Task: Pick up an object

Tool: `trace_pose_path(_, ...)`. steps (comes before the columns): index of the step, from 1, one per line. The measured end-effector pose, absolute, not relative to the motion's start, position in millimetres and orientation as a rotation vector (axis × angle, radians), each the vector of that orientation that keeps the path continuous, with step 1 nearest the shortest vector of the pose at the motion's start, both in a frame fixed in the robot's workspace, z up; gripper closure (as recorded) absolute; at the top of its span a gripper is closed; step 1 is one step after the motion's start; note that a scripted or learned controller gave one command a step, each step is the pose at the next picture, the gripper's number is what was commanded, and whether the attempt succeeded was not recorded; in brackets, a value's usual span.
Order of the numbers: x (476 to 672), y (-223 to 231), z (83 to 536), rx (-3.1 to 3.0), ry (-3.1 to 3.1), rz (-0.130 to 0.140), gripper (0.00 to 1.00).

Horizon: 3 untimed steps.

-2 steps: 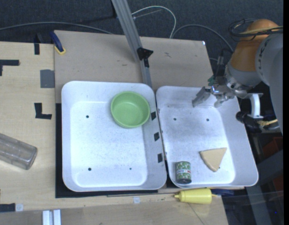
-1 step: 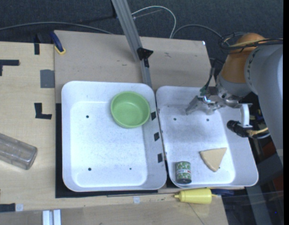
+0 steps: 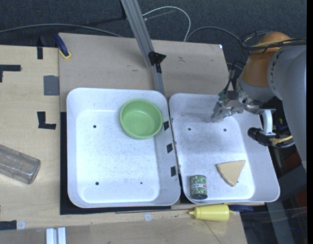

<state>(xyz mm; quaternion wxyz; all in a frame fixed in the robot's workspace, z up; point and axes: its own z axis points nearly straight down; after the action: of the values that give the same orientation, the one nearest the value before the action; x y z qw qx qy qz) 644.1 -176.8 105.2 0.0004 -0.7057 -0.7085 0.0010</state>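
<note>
My gripper (image 3: 218, 115) hangs over the far part of the right bin (image 3: 207, 151), pointing down toward the bin floor with nothing visible between its fingers. A tan wedge-shaped piece (image 3: 231, 172) lies near the bin's front right. A small green-labelled can (image 3: 198, 186) stands at the front of the same bin, left of the wedge. In the left bin (image 3: 95, 161) a green bowl (image 3: 141, 118) sits at the far right corner. Both the wedge and the can are well in front of the gripper.
A yellow bottle (image 3: 211, 213) lies on the bench just in front of the right bin. A clear plastic container (image 3: 13, 163) rests at the far left. A grey metal pole (image 3: 141, 34) slants over the bench behind the bins.
</note>
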Motion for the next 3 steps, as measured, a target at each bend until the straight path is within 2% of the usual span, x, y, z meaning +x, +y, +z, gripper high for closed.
trace_pose_path(1,647.9,-169,166,-2.222,-2.228,-0.005,1.00)
trace_pose_path(3,648.0,-169,250,-2.222,-2.226,-0.003,1.00)
